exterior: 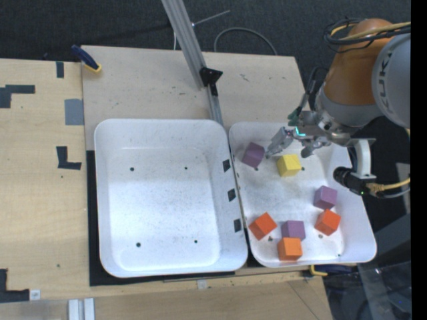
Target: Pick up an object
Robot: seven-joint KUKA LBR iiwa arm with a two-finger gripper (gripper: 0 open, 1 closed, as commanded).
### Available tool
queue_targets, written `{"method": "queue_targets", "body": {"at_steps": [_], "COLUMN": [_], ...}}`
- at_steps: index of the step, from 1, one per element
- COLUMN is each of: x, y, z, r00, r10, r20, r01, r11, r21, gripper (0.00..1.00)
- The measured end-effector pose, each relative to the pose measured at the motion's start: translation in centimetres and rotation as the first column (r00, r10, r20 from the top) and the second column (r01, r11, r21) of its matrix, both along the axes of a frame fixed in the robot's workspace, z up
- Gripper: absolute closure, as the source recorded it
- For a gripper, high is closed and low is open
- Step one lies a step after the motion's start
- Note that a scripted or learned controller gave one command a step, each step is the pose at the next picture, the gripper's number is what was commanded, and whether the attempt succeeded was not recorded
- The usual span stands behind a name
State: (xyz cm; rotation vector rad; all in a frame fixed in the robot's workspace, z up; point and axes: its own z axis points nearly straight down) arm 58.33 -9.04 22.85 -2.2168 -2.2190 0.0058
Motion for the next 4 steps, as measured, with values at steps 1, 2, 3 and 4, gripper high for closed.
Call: {"method": "queue_targets", "body": {"at_steps": [1,2,3,4], "x": [0.1,-0.9,-1.8,-2.0], "y": [0.0,0.1,-0.2,-0.1], "z": [0.3,-4.7,-10.8,-13.9], "r00": [1.000,1.000,1.000,1.000], "r10": [0.001,0.000,0.000,0.000], "r20": [0.005,0.000,-0.003,0.001], "r01": [-0.001,0.000,0.000,0.000], "r11": [1.000,1.000,1.000,1.000], "r21": [-0.001,-0.001,0.000,-0.001], "gripper": [0.00,0.00,0.00,0.00]}}
